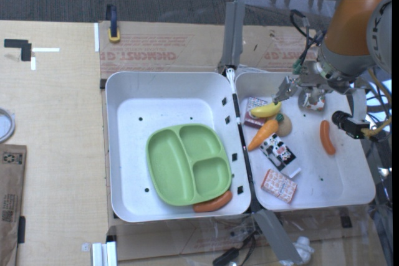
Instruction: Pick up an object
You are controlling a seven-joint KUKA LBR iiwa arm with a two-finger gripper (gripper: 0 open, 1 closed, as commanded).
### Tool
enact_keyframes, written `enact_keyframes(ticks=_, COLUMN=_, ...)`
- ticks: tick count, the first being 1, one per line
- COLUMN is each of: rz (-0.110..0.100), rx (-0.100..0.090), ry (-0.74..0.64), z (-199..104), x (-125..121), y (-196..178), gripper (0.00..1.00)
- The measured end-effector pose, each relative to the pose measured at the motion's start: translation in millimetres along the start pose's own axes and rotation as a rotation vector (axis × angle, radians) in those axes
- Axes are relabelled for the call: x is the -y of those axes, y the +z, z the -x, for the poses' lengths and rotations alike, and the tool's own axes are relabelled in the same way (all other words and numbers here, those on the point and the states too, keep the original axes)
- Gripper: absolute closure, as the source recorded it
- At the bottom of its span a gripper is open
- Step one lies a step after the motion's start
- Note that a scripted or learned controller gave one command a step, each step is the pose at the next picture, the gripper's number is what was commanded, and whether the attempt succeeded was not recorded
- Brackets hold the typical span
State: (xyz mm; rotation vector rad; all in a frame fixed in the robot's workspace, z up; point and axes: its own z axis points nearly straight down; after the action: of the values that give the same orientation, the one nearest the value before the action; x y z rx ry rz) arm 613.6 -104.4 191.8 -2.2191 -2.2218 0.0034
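Two bins sit on your counter (50, 103), and the pickable things crowd the right bin (349, 193), where the hand (307, 95) hangs near the far wall. Working rightward: a plate (187, 164) and a sausage (212, 202) lie well off to the hand's left in the left bin (124, 134). Just left of the hand and a little nearer you lie the banana (265, 110) and carrot (263, 134), the carrot's long axis slanting toward the hand. A second sausage (326, 137) lies close on its near right. You cannot tell the hand's state; nothing shows between its fingers.
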Motion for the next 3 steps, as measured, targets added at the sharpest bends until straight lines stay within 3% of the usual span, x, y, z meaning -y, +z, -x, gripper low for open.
enact_keyframes(ticks=1, rz=-0.001, rx=-0.001, ry=0.038, z=-3.2, x=27.7, y=71.2, gripper=0.0)
enact_keyframes(ticks=2, rz=-0.001, rx=-0.001, ry=-0.06, z=-10.2, x=26.6, y=101.4, gripper=0.0)
enact_keyframes(ticks=3, rz=-0.001, rx=-0.001, ry=-0.055, z=-8.4, x=26.4, y=92.8, gripper=1.0)
